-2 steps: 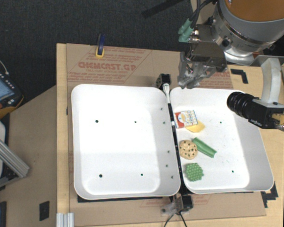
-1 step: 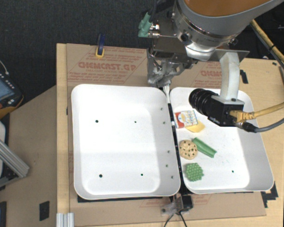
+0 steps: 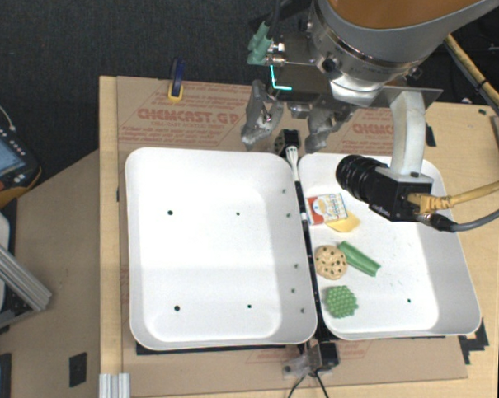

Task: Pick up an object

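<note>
My gripper [image 3: 283, 126] hangs high above the far edge of the bench, over the seam between the two bins, its two grey fingers [image 3: 257, 118] spread apart with nothing between them. Below and to the right, in the right bin [image 3: 444, 277], lie a small red and white packet [image 3: 326, 208], a yellow wedge [image 3: 343, 224], a round cookie [image 3: 330, 260], a green stick [image 3: 361, 259] and a bumpy green ball [image 3: 341, 301]. All of them rest on the bin floor near its left wall.
The left bin [image 3: 206, 250] lies beside the right one, the two rims meeting in the middle. A black camera unit [image 3: 374, 187] on a white bracket overhangs the right bin's far part, with a tan cable running right. A blue and yellow clamp [image 3: 176, 82] sits at the far left of the board.
</note>
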You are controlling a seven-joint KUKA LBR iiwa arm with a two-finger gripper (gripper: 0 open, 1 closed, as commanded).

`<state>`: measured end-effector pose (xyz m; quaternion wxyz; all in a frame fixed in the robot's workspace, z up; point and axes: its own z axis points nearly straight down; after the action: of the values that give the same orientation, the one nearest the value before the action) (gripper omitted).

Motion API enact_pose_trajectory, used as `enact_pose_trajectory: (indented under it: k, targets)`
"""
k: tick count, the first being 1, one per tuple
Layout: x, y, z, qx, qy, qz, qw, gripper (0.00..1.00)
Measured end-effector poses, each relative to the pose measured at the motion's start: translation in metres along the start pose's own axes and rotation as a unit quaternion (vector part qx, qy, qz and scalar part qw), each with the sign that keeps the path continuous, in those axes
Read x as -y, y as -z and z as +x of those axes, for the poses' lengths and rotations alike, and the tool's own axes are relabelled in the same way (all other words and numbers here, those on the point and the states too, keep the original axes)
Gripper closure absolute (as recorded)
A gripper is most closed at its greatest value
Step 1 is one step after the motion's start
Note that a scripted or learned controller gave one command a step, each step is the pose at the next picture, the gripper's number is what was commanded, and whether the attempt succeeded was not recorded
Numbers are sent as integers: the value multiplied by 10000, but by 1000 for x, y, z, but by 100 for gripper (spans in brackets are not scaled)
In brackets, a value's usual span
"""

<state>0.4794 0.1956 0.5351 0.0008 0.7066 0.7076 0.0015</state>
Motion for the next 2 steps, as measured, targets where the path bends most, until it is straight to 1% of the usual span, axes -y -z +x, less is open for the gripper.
enact_pose_trajectory:
  k: [1,2]
  targets:
    - [0,11,1,-8,8,-22,10000,100]
    - [-24,-1,17,1,2,2,10000,100]
